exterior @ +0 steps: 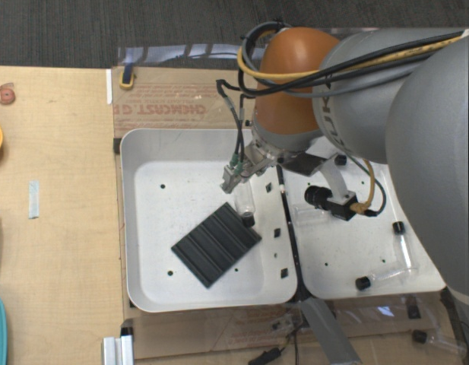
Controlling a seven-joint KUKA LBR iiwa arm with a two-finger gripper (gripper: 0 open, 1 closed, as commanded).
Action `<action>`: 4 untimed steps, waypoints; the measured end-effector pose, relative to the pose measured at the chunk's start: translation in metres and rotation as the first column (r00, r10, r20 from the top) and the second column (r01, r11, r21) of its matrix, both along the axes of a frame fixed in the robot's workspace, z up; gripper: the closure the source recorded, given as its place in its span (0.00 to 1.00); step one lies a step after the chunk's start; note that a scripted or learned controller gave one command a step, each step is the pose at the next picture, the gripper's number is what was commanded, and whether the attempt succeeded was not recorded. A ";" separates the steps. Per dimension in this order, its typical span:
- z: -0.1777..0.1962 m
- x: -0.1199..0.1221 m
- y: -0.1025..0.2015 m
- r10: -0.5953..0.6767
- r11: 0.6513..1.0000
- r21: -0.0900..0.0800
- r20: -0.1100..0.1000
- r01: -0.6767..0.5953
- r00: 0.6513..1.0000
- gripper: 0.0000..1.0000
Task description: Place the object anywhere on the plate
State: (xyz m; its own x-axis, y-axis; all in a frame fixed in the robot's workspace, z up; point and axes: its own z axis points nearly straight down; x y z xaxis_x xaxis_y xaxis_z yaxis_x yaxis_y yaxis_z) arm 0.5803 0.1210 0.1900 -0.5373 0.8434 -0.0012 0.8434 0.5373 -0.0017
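Arm over the left bin

The pincer [244, 207] hangs just above the dark ribbed plate [216, 243] lying tilted in the left bin [143, 204]; whether it's spread or pressed together, I can't tell

Item count, as viewed from above:

- White bins: two, set side by side. Left bin [143, 280]; right bin [386, 276].
- Dark ribbed plate: one [216, 244], lying flat in the left bin.
- Robot arm: one [386, 90], grey, with one orange band [291, 59].
- Gripper: one [236, 175], positioned over the left bin.
- Small black round fittings on the right bin floor: at least two are visible, one near the front edge [362, 283] and one near the right side [399, 227].
- Black cable bundle along the arm: one [371, 52].
- Cardboard sheet under the bins: one [173, 101].
- Wooden tabletop: one [59, 204].
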 end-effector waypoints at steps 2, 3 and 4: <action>0.001 -0.066 -0.036 0.585 0.811 0.003 -0.001 -0.585 0.811 1.00; 0.130 -0.040 -0.014 0.671 0.741 0.000 0.002 -0.671 0.741 1.00; 0.103 0.010 0.040 0.829 0.559 0.000 0.003 -0.829 0.559 1.00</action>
State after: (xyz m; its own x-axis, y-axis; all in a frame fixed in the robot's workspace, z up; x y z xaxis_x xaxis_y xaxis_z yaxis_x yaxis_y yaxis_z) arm 0.5906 0.1607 0.2928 -0.9996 0.0265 -0.0026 0.0265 0.9996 0.0008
